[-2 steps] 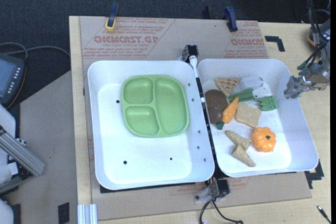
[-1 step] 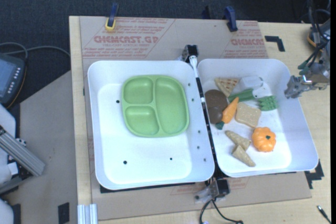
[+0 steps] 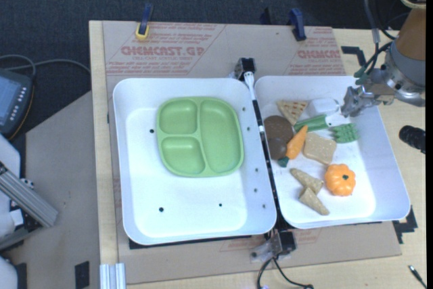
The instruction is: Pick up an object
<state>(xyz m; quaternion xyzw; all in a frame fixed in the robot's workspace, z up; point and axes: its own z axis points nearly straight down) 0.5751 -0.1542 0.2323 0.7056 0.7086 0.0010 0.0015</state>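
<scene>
Green plastic, by its look: the toy brush or broom (image 3: 329,124) lying in the right bin (image 3: 389,166) is judged the piece in hand, since the gripper (image 3: 353,103) sits just above its bristle end. It has a long green handle running left toward the middle of the bin, a white collar and a short green head at the right. It is likely light and stiff, with a smooth handle that could slip or roll; the collar or the handle just behind the head looks the surest place to close on, across the narrow width. Whether the gripper is apart or together cannot be told from this slant, and nothing is seen held in it. Crowding is the main risk. A tan cracker (image 3: 292,109) lies just beyond the handle, a brown rounded piece (image 3: 276,132) and an orange carrot (image 3: 296,142) sit at its left end, and a beige slice (image 3: 318,147) lies just beside it on the near side. An orange pumpkin (image 3: 339,179) and two tan wedges (image 3: 310,190) lie nearer the front edge, apart from the brush. The left bin (image 3: 135,199) holds a green divided plate (image 3: 200,136), well clear of the work. The arm (image 3: 409,57) reaches in at the right.
</scene>
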